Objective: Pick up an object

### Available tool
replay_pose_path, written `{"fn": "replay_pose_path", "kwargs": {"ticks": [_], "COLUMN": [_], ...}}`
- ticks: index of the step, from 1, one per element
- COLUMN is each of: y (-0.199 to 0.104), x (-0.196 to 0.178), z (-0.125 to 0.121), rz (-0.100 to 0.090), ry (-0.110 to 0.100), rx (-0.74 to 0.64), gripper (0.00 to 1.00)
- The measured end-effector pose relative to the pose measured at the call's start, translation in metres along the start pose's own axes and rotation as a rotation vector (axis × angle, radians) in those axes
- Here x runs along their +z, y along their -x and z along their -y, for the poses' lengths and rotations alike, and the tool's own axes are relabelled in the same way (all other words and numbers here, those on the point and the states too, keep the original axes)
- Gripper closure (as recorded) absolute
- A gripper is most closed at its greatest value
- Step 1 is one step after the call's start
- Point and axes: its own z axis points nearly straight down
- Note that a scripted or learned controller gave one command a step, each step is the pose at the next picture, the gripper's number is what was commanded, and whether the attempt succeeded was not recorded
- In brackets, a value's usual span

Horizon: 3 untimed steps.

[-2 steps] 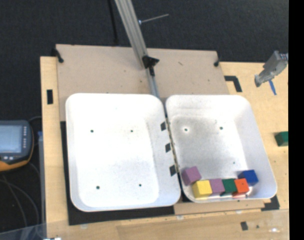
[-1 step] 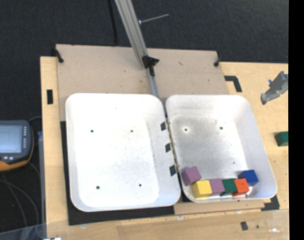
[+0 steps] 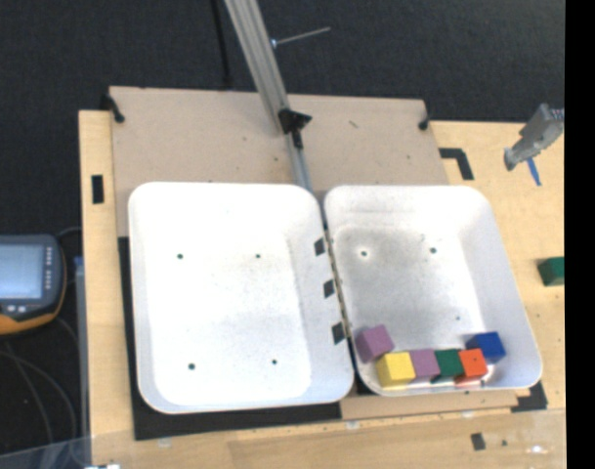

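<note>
Two shallow white bins sit side by side on the bench (image 3: 97, 262). The left bin (image 3: 229, 296) shows only a few small dark dots and some grey scuffing on its floor. The right bin (image 3: 424, 281) has a darker scuffed patch in the middle, and all the small blocks are gathered along its near edge, towards the near right corner.

The blocks lie in a short row. A purple block (image 3: 375, 341) is a little apart at the left end, tilted and slightly further from the near wall than the others. Just beside it is a yellow block (image 3: 396, 368), then a second purple block (image 3: 425, 363), a green block (image 3: 447, 363) and an orange block (image 3: 472, 363) — these four touch or almost touch each other. A blue block (image 3: 487, 345) sits behind the orange one, closest to the right wall of the bin. Something small and white with a red edge lies under the orange block, but it is too small to tell what it is.

The hand (image 3: 533, 140) is at the far right side of the bench, well apart from both bins and from the blocks. It looks grey with a small blue part below it — whether it is open or closed I cannot tell, and nothing is seen in it.

Another green object (image 3: 552, 271) rests on the bench at the right edge, outside the right bin.
</note>
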Motion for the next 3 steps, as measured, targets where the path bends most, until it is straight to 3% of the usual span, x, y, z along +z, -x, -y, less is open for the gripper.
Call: {"fn": "replay_pose_path", "kwargs": {"ticks": [1, 2, 3], "y": [0.007, 0.024, 0.041], "x": [-0.008, -0.005, -0.001], "z": [-0.056, -0.068, -0.099], "rz": [0.000, 0.001, 0.001], "ry": [0.001, 0.001, 0.001], "rx": [-0.001, 0.006, 0.006], "gripper": [0.00, 0.00, 0.00]}}
